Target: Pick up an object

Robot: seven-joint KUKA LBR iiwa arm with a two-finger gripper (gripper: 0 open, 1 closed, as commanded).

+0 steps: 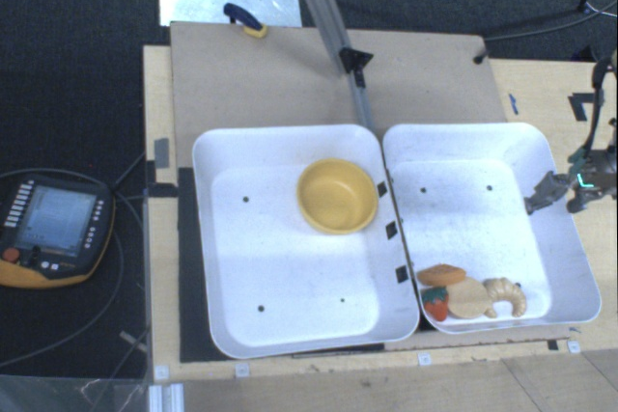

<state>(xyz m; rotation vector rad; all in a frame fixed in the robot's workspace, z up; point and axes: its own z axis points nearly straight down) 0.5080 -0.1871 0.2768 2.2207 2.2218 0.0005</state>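
- The arm comes in from the right edge of the camera view, low over the right rim of the right bin (541,142); only its dark end part is visible.
- The pincer (541,195) points to the left, toward the inside of that bin, and hangs above the white floor near the right wall. I cannot tell if it is released or clenched; nothing is visible between its tips.
- The worktop (406,72) is a light brown board on a pale wooden base, and it carries two shallow white bins side by side, touching along their inner rims.
- The left bin (232,304) holds a yellow bowl (337,195), upright, near its upper right corner.
- A small group of food items (473,294) lies in the lower left corner of the right bin, well apart from the pincer: an orange oblong piece, a red piece, a pale round piece and a beige curved piece, all touching or almost touching.
- The orange oblong piece lies with its long axis about left to right.
- A teach pendant (53,227) with a screen lies on the dark carpet at the left.
- A grey metal pole (323,0) crosses the top of the view at a slant.
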